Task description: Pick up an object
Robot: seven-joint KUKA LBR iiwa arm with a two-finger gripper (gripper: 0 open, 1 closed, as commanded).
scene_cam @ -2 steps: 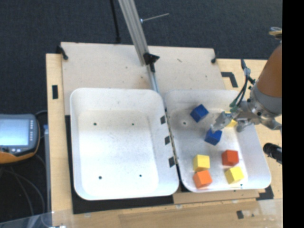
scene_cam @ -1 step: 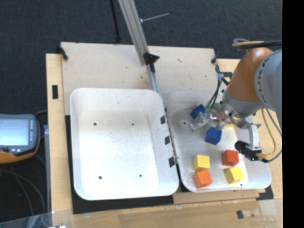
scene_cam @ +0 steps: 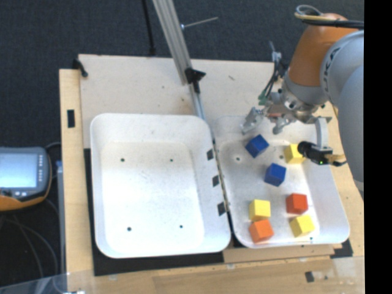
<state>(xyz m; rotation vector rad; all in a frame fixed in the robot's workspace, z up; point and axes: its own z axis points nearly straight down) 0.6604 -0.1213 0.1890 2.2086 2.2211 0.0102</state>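
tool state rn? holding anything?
Tool: open, fingers spread, nothing between them. It hangs over the right bin, just above the upper blue cube.

A pale wooden tabletop [scene_cam: 141, 81] carries two shallow white plastic bins side by side. The left bin [scene_cam: 104, 164] and the right bin [scene_cam: 331, 207] touch along their inner edges.

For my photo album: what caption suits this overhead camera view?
Robot gripper hovering open above a blue cube among coloured cubes in the right bin.
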